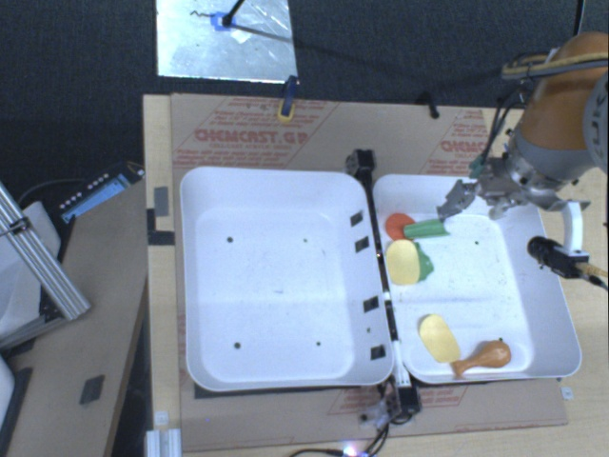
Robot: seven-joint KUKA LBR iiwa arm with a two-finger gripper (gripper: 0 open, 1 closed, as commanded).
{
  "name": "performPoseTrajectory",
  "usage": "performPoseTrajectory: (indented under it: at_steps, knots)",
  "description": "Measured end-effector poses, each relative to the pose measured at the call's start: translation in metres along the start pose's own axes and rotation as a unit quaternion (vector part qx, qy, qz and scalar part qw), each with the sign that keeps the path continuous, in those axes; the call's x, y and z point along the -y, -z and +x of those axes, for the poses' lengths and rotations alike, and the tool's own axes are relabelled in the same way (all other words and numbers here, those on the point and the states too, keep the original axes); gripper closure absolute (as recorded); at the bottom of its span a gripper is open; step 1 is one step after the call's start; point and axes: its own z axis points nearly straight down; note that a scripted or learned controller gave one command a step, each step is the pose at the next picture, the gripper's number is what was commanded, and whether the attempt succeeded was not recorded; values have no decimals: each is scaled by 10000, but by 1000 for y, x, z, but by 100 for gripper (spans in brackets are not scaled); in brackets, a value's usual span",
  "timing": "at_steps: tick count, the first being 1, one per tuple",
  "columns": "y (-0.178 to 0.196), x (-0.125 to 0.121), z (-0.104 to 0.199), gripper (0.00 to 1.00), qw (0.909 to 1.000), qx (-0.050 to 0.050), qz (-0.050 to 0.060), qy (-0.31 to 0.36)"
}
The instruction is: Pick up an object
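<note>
While the gripper (463, 198) hangs at upper right above the right bin (547, 327), near a green object (427, 228), I cannot tell its opening.

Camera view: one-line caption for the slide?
KUKA arm's gripper poised over the right bin near a green piece, with yellow and orange toys below; left bin alongside.
</note>
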Motion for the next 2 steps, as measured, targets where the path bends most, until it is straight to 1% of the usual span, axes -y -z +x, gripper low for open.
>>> performPoseTrajectory:
  at_steps: [1,2]
  knots:
    - [-121,-45,10,0,10000,1,-3,27]
    - [-120,-57,41,0,10000,-1,-17,25]
